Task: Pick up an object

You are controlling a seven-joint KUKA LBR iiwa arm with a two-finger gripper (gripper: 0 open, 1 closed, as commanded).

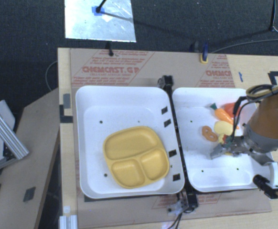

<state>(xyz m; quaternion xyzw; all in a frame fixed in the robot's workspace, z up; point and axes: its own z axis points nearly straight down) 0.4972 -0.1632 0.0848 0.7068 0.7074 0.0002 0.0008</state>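
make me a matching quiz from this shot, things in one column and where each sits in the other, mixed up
Things:
1. yellow divided tray
2. brown pretzel-shaped toy
3. end effector
4. foil-like sheet

Places:
A. right bin, beside the orange and yellow toys
B. on the dark floor beyond the bench
C. left bin
D. low over the right bin's floor, nearer the camera than the toys

Pairs: 1-C, 2-A, 3-D, 4-B

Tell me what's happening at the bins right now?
The arm has its gripper low in the right bin, just below a small cluster of toy food: a pretzel, a pale yellow piece and a carrot. Nothing visibly sits between its fingers. The left bin holds a yellow divided tray, untouched.
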